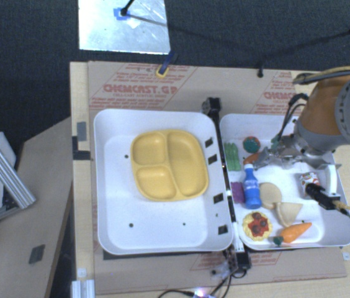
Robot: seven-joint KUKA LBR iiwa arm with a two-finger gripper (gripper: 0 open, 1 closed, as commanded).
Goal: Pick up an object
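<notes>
Toy foods (268,210) fill the right white bin (342,231); end effector (274,157) state unclear.

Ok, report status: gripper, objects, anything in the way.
Gripper low over right bin, nothing seen held. Blue bottle, carrot lie loose. Yellow plate in left bin.

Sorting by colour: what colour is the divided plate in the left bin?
Yellow; the divided plate shows clearly in the camera view.

Robotics lab: bench w/ white bins (110,185), loose cables (274,48).
</notes>
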